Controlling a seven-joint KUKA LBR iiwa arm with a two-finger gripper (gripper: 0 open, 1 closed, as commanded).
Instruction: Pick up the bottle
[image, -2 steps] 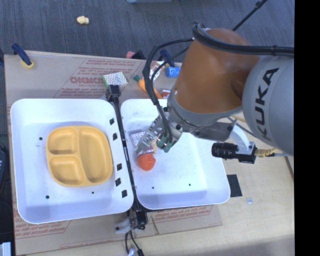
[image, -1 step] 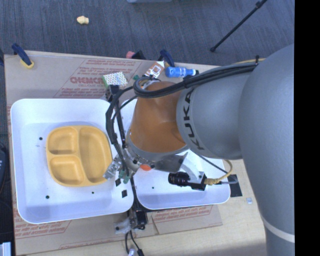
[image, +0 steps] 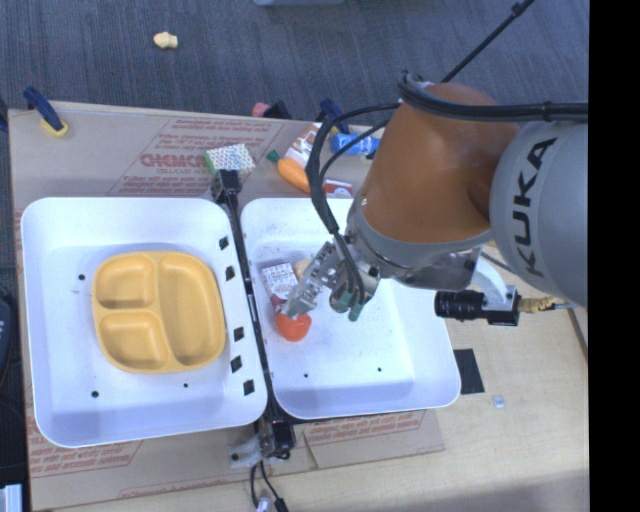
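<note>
End effector sits low in the right bin, tilted toward the bin's left wall. You cannot tell from this angle whether it is spread or pressed together, and nothing can be seen pinched in it.

Start at the left. The left bin holds a yellow plate, well apart from the work and no hazard.

Just past the wall where the two bins meet lies a small packet, touching or nearly touching the end effector's left side. Below it is an orange-red lump, close under the tip. That is probably the bottle, or the end of it that shows (most of it is too small and blurred to be sure).

Watch for these:
- The tip looks to stand a little above and right of the bottle, not around it. A squeeze from here could catch air, or nudge the rounded thing so that it rolls off.
- The packet is so close that it may be pinched instead of the bottle, or along with it.
- The bin wall is near, so a push left could wedge the bottle there.

Right of that, the arm hides the rest of the bin, so you would not see a slip on that side.
</note>
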